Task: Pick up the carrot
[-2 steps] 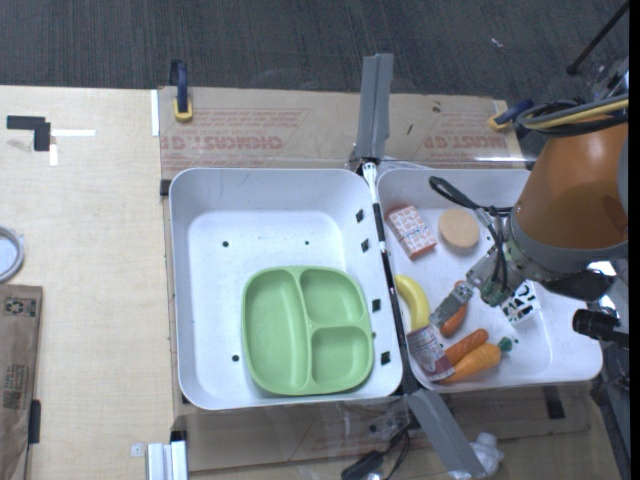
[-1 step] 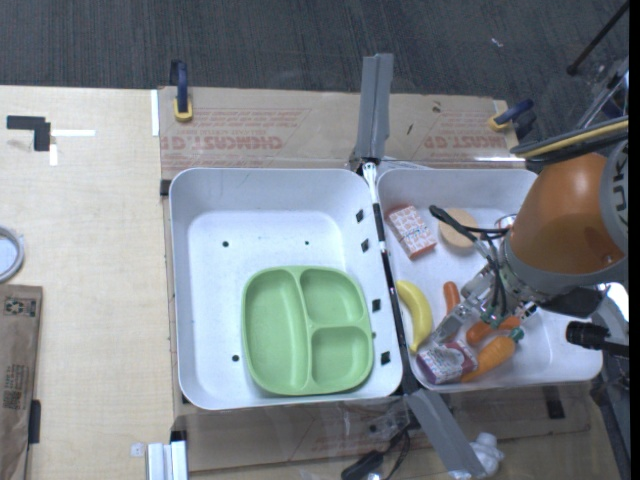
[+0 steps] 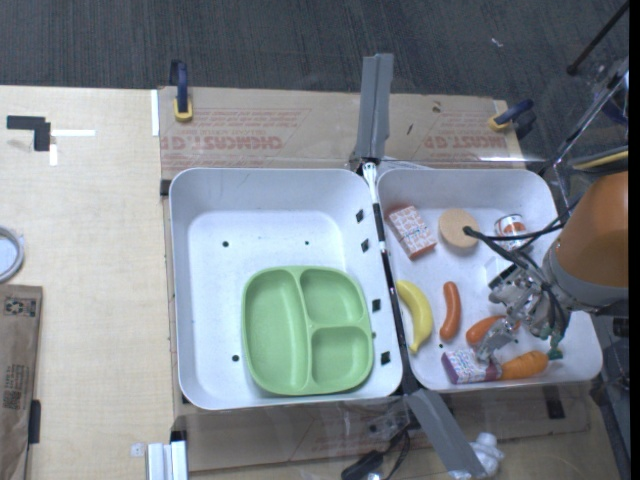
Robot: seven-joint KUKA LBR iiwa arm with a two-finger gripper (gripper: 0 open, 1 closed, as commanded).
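Note:
The carrot [image 3: 525, 365], orange with a green end toward the right, lies on the floor of the right bin [image 3: 432, 193] near its front right corner. My gripper [image 3: 503, 330] hangs low over the bin just up and left of the carrot, its metal tip close to the carrot's left end. A smaller orange-red piece [image 3: 481, 328] lies right beside the gripper's tip on the left. Nothing is lifted off the bin floor.
A purple box [image 3: 466, 367] touches the carrot's left end. A red sausage [image 3: 451, 310], a banana [image 3: 415, 313], a red-and-white box [image 3: 411, 230], a tan disc [image 3: 459, 227] and a can [image 3: 510, 227] share the right bin. A green divided plate [image 3: 305, 330] sits in the left bin.

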